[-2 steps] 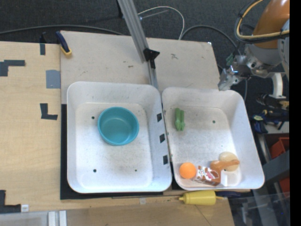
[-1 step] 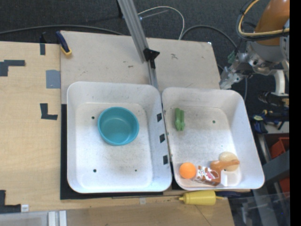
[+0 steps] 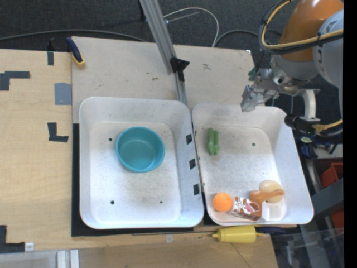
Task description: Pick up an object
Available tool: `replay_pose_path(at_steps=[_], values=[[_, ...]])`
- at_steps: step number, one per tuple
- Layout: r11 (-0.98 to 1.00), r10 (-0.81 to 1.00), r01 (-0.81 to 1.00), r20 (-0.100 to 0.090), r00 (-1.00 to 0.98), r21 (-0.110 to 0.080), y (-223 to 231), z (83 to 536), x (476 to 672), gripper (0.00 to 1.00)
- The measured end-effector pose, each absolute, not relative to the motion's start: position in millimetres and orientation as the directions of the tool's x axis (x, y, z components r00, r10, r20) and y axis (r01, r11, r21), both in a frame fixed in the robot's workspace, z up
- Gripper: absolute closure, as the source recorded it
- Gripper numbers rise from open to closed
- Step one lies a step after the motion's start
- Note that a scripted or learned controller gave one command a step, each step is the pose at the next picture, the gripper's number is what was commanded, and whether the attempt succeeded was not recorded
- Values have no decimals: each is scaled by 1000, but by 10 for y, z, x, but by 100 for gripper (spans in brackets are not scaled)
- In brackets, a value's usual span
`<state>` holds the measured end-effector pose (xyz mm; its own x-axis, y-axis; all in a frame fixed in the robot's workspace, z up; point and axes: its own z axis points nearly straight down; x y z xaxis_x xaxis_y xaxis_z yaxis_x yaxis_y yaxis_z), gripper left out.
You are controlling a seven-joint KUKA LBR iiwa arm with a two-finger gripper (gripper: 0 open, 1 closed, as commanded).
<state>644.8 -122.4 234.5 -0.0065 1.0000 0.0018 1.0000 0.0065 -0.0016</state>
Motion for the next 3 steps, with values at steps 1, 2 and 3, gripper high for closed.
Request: replay_pose_path(at_steps=[1, 2, 3], values=[[5, 1000, 1000, 2, -5, -3, -759, 2353, 6165, 100], [7, 1000, 1000, 2, -7, -3, -245, 2437, 5994, 100], [8, 1000, 1000, 2, -8, -4, 306, 2482, 5790, 100]])
